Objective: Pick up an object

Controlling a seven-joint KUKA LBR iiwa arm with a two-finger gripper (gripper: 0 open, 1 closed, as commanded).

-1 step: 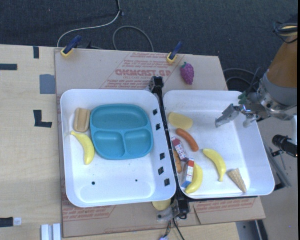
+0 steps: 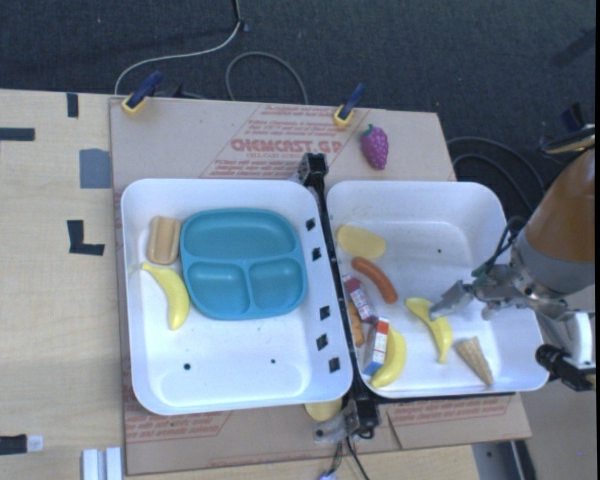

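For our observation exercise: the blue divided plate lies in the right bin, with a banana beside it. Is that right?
Not quite. The camera view shows the blue divided plate in the left bin, not the right one. A banana does lie beside it.

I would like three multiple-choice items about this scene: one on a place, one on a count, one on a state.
1. Where does the blue tray lie?
A. in the left bin
B. in the right bin
C. on the cardboard outside the bins

2. How many yellow bananas lie in the two bins together?
A. one
B. three
C. five

3. How does the ice cream cone stand?
A. upright on its tip
B. leaning on the blue tray
C. lying flat on the bin floor

Key: 1 A, the left bin encloses it. 2 B, one beside the tray and two in the right bin. 3 C, it lies on its side in the right bin, below the pincer.
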